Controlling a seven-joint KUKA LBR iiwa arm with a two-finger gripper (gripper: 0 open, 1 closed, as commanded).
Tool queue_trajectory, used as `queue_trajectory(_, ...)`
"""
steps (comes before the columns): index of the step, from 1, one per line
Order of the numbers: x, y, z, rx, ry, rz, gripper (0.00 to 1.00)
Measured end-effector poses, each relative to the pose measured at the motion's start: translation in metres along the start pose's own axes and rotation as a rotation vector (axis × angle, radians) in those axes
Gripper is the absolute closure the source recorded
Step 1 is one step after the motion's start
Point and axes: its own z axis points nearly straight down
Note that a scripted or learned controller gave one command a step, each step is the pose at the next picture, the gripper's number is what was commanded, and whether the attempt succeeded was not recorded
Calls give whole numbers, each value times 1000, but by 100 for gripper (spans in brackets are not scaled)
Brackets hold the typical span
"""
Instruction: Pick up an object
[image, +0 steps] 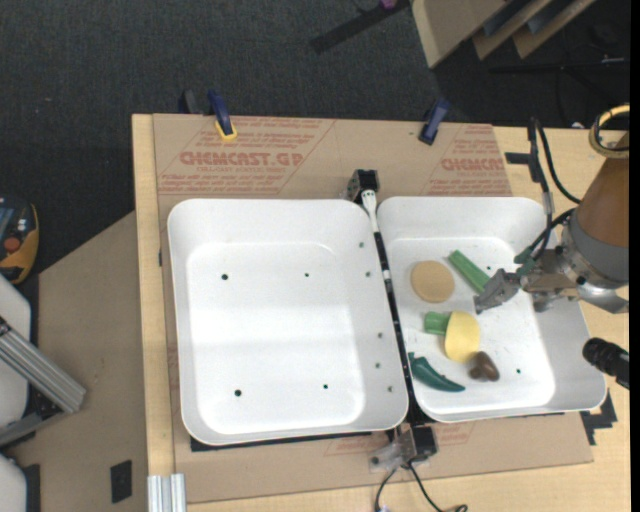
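Arm: grey with an orange band, reaching in from the right over the right bin.
End effector: low over the middle of the right bin, its dark fingers pointing left; whether they are open or shut I cannot tell, and no object shows between them.
Tan disc: flat on the right bin's floor, left of the end effector and a little apart from it.
Green stick: lying at a slant just right of the tan disc, its right end close to the end effector's tip.
Yellow piece: nearer than the disc, in the bin's near half, with a small green block touching its left side.
Dark green pepper shape: near the bin's near-left corner, just near of the yellow piece.
Brown lump: just right of the pepper shape, touching or almost touching the yellow piece's near edge.
Left bin: white, side by side with the right bin, with a few dark dots on its floor.
Counter: brown board with red lettering under both bins, two clamps on its far edge.
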Motion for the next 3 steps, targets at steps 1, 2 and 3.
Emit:
queue_trajectory(1,-27,3,-131,-18,-7,1,0)
queue_trajectory(2,83,28,-165,-9,1,-12,0)
queue_trajectory(3,77,27,-173,-7,-1,-1,100)
